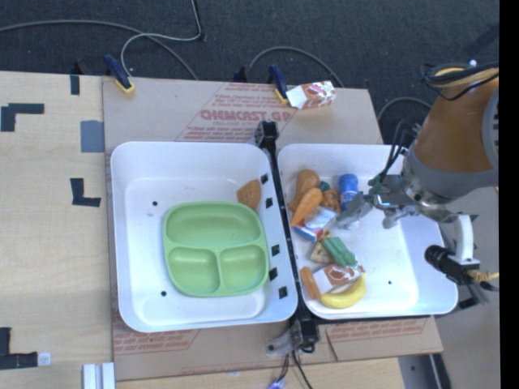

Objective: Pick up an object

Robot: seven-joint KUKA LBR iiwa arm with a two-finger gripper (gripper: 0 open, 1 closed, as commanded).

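Banana long axis left-right

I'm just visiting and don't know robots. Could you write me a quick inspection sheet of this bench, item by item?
Surface: two white bins side by side on cardboard, left bin and right bin.
Job's things: toy food heaped in the right bin, including a banana, a carrot and a blue can.
Clutter: green divided plate and a brown food piece in the left bin; a small packet on the cardboard.
Grippers: gripper low over the right bin, nothing seen between its fingers.
Cables: black cable on the floor beyond the bench.
Surroundings: dark carpet, wooden bench top.
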